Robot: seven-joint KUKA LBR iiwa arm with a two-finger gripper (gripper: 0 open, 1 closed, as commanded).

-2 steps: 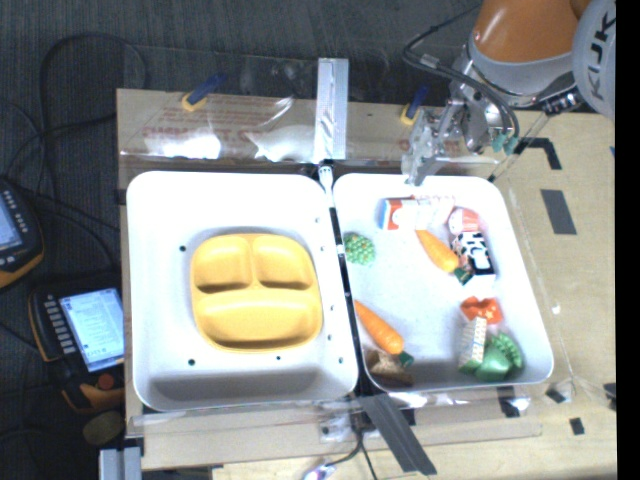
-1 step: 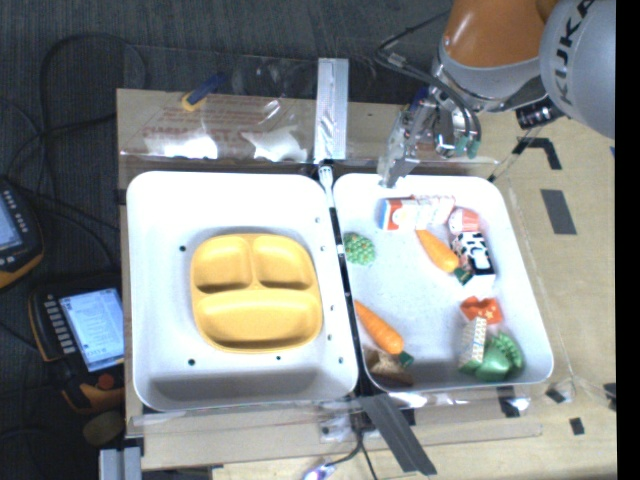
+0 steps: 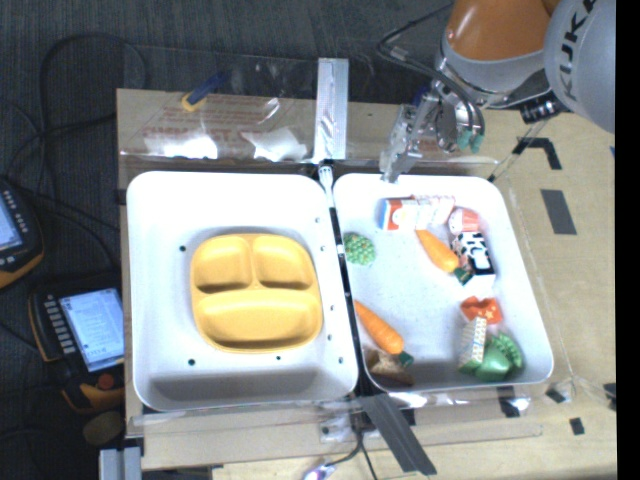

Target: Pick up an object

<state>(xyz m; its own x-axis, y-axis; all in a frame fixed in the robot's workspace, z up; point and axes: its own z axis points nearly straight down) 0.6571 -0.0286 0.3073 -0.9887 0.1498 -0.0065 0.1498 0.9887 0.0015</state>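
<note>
A wooden table [image 3: 560,268] bore two white bins. The left bin [image 3: 160,208] held a yellow divided tray [image 3: 256,290]. The right bin [image 3: 525,298] held crowded toy food: a carrot [image 3: 379,328] at six o'clock, a green ball [image 3: 359,250] at nine. A grasp there might have snagged neighbours or slipped. The tool [image 3: 398,155] hovered over the bin's twelve o'clock rim, fingers slightly spread, holding nothing.

A robotics lab; KUKA arm [image 3: 560,28], teach pendant [image 3: 15,228], cabled bench [image 3: 580,268].
</note>
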